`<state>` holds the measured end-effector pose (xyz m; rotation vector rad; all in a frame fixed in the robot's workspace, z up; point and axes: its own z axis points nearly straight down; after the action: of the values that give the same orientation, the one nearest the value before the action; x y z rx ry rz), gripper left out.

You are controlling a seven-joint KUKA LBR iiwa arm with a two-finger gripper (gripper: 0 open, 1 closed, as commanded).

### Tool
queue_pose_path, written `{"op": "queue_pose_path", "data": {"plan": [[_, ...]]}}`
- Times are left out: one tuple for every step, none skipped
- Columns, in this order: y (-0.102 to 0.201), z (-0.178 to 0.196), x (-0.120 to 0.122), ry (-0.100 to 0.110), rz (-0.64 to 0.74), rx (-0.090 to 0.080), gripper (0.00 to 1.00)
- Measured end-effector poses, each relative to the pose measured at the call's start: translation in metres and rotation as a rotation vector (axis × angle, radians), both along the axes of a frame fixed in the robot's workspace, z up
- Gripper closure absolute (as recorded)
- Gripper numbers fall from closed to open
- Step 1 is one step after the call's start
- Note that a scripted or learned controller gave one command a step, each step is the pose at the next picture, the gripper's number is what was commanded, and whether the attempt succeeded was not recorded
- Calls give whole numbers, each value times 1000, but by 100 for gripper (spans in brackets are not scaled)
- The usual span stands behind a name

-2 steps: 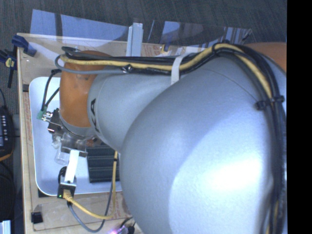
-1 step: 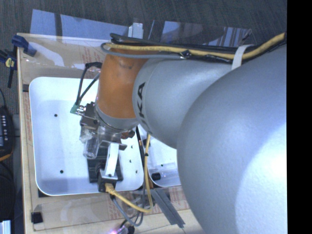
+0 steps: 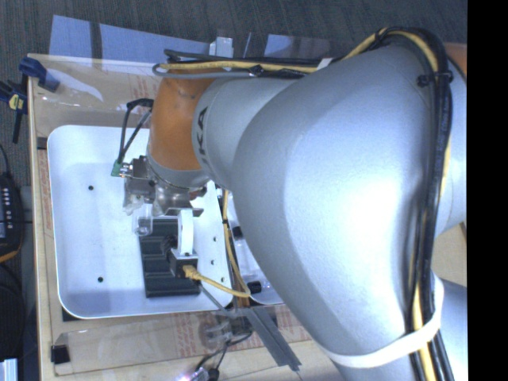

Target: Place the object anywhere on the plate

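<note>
Reaching down with the end effector [image 3: 145, 211] over the middle of the left bin [image 3: 79, 236], close above its floor; could not tell whether clenched or released, nor which way the object lay, presumably masked by the arm [image 3: 333, 197].

floor [image 3: 238, 6]: dark grey carpet | bench [image 3: 127, 336]: pale wood | clamp [image 3: 36, 71]: blue, bench corner

One grey arm [image 3: 333, 197], two white bins [image 3: 79, 213].

The grey arm [image 3: 341, 189] (orange band [image 3: 175, 125] at its wrist) hangs its gripper [image 3: 143, 213] over a white bin [image 3: 79, 236].
</note>
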<state>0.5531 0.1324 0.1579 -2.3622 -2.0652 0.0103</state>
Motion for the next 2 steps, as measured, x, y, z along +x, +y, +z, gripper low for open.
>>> {"op": "queue_pose_path", "data": {"plan": [[-87, 33, -32, -2, 4, 1, 100], [18, -10, -46, 1, 365, 3, 100]]}}
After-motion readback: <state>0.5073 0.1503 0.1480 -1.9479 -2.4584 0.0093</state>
